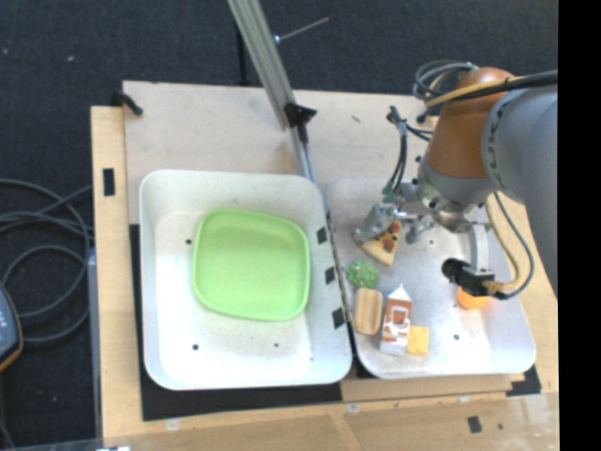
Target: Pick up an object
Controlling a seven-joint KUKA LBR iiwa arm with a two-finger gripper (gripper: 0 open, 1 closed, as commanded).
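Pizza slice, a flat yellow-orange wedge, lies near the right bin's left rim under the metal gripper; whether it is pinched, I cannot tell.

The arm is a thick, smooth grey tube with a rounded shell. Above the wrist sits a glossy orange band, domed on top and catching the light. Thin grey and black cables loop out over the band and trail down its side. Under it comes a grey metal wrist ring, and from that hangs the gripper, a small cluster of pale metal parts with dark joints.
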